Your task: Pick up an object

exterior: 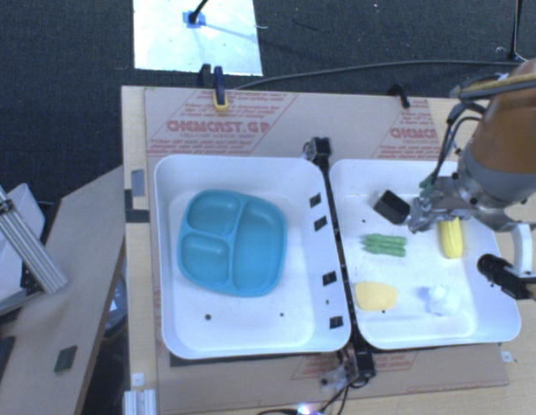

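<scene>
The right bin (493, 318) holds a small black block (392, 206), a green bean pod (385, 245), a yellow corn cob (451, 237), a pale yellow rounded piece (375, 296) and a small white lump (440, 298). My gripper (424, 215) hangs over this bin, between the black block and the corn cob and just above the right end of the bean pod. I see nothing held in it. The grey wrist with its orange band (510, 141) rises to the right and hides the far right part of the bin.
The left bin (177, 318) holds a blue divided plate (232, 242). A black hinge strip (328, 232) runs between the bins. A black fitting (503, 275) sticks out over the right bin's right edge. Cables cross the board behind the bins.
</scene>
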You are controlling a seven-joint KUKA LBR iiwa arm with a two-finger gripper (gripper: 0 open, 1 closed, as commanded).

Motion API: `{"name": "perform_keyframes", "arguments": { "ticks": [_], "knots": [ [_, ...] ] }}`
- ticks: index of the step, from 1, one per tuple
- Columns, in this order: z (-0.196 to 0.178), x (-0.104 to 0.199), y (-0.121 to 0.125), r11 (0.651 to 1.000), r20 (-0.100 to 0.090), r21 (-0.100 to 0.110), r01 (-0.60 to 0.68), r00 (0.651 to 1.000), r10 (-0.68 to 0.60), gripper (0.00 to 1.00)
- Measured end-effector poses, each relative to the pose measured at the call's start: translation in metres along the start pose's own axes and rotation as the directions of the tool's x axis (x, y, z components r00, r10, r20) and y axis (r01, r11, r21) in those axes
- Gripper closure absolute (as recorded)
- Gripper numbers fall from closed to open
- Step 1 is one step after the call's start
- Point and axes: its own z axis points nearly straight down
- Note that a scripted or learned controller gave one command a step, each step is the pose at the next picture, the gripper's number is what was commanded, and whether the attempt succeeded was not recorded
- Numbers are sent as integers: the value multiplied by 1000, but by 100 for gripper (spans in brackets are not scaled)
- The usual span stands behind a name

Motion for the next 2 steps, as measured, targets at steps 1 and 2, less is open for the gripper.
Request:
{"name": "perform_keyframes", "arguments": {
  "ticks": [1,2],
  "knots": [
    [-7,51,18,1000,-1,0,1,1000,-1,100],
    [10,101,34,1000,-1,2,0,1000,0,100]
  ]
}}
